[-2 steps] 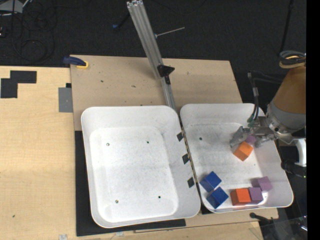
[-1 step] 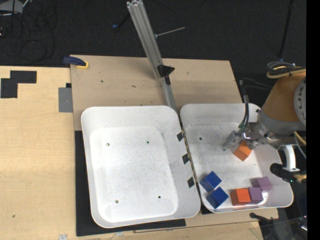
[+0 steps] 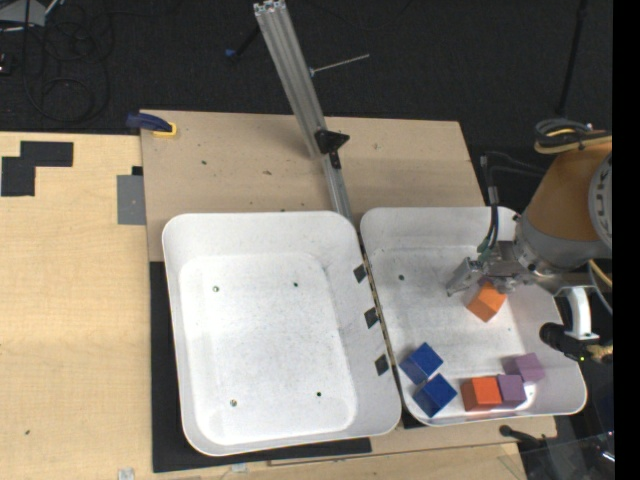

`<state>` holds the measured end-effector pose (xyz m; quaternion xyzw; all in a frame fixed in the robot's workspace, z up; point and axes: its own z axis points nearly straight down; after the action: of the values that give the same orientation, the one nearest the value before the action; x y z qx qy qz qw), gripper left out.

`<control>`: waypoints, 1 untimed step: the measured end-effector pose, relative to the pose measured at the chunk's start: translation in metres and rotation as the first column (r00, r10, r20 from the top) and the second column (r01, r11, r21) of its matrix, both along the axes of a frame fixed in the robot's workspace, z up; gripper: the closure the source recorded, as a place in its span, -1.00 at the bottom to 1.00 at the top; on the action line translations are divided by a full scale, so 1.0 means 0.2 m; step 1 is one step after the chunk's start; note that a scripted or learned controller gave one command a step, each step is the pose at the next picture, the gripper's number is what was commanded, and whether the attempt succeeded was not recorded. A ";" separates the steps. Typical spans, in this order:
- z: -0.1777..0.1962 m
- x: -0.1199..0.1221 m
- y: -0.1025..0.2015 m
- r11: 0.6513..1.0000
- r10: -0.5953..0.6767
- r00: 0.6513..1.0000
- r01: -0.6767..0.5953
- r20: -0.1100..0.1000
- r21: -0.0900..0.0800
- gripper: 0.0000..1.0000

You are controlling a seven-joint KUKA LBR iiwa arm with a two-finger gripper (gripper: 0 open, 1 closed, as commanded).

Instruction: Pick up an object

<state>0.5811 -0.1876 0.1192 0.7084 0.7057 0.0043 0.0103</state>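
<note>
**Pincer over the orange block in the right bin**

I have the grey two-finger pincer (image 3: 487, 286) low in the right-hand shallow white bin (image 3: 420, 236), and the small orange cube (image 3: 486, 302) sits tilted right at its tips. I cannot tell whether the pincer is clenched on the cube or only touching it, so I judge the grasp unproven. To do this step well I would want the cube centred between the tips, then a straight, slow lift, since a tilted block can slip. Near the front wall lie two blue blocks (image 3: 428, 377), a second orange block (image 3: 484, 392) and two pale purple blocks (image 3: 519, 378), well apart from the pincer and out of the way. The left white bin (image 3: 200, 233) sits alongside on the wooden surface (image 3: 230, 163)
</note>
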 end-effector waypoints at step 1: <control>0.05 0.01 -0.01 1.000 -0.005 1.000 0.005 0.006 -0.002 1.00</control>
<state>0.5825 -0.1892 0.1299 0.7101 0.7040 0.0056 0.0131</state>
